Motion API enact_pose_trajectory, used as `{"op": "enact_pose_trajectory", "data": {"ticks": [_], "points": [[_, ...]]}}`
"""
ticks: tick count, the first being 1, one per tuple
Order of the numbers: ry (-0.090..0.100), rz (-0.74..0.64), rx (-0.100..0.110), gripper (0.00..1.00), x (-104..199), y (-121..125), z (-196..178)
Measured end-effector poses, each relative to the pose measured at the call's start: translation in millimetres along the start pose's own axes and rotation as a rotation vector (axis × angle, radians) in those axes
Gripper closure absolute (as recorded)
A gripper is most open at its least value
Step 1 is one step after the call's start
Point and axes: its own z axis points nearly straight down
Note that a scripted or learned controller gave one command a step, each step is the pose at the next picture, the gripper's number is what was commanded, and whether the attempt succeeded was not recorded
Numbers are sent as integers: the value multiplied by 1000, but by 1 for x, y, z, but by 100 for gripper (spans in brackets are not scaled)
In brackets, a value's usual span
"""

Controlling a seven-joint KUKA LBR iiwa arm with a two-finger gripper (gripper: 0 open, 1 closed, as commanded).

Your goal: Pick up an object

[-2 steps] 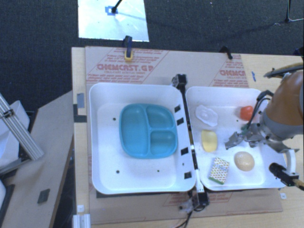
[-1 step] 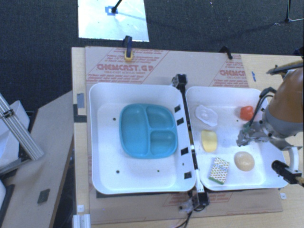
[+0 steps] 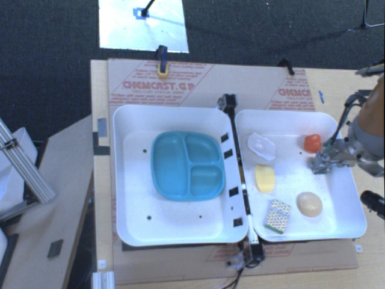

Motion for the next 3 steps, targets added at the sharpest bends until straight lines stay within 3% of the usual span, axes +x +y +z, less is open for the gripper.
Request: {"op": "enact_pose_trajectory", "data": {"ticks": [1,3], "points": [[0,0,0,100,-1,2,-53],[3,-4,3,100,109,37,-55]]}}
